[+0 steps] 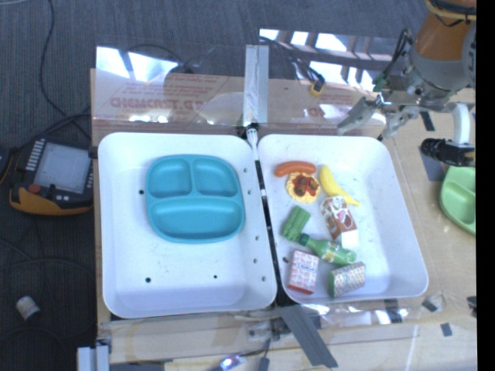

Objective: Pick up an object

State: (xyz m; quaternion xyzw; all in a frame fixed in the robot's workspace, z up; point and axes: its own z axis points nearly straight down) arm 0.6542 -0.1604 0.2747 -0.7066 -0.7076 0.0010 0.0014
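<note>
The right bin (402, 207) holds several toy foods: a red sausage (295, 168), a yellow-and-red pizza piece (303, 185), a banana (334, 185), a green vegetable (295, 222), a green bottle (325, 249), a red-and-white carton (339, 218), a red packet (302, 271) and a can (346, 278). My gripper (375, 120) hangs over the back rim of that bin, toward its right corner. It is open, its fingers spread apart with nothing between them. It is well clear of the foods.
A blue divided plate (193, 198) lies in the left bin (124, 269). A green object (464, 198) sits off the bench's right side. An orange-and-black device (50, 178) lies on the floor at the left. Cardboard and shiny tape run behind the bins.
</note>
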